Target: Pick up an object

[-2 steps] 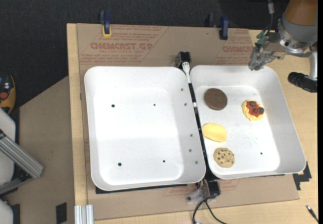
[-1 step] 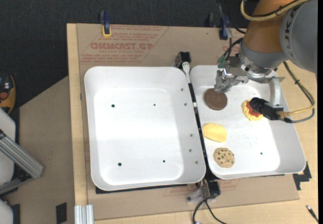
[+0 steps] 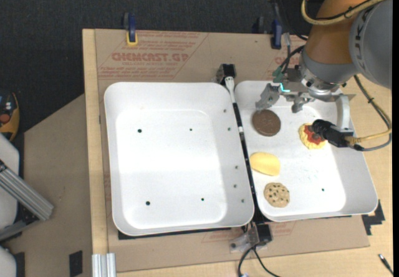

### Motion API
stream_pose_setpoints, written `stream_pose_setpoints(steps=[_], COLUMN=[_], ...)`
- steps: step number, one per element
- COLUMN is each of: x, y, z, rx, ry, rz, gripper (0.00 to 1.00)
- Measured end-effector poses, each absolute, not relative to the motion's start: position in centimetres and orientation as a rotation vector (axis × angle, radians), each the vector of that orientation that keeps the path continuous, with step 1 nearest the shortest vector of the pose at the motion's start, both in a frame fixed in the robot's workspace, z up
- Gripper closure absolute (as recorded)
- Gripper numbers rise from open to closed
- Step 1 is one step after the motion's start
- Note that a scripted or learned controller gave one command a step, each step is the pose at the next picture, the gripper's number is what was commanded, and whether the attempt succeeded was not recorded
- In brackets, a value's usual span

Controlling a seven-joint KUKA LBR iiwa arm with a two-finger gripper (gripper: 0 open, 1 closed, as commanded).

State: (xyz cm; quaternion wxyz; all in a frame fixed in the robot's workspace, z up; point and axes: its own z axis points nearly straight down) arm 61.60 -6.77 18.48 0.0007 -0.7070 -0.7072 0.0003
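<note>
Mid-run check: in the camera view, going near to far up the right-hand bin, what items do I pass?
Tan chocolate-chip cookie → pale yellow oval lump → red-and-yellow piece → round dark brown disc → two-finger gripper, hanging over the right white bin's far end.

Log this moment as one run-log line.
arm: over right bin | gripper: open, nothing held | right bin: brown disc, yellow piece, cookie, red-yellow item
</note>
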Motion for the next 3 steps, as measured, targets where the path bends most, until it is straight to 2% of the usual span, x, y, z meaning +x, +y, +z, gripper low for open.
stream_pose_setpoints(steps=[1, 2, 3], x=[66.7, 66.8, 66.9], y=[-12.3, -13.1, -12.8], z=[10.7, 8.6, 8.8], rx=[-2.227, -2.223, -2.225], ry=[-2.221, -2.22, -2.225], rz=[0.001, -0.005, -0.005], gripper=[0.0, 0.0, 0.0])
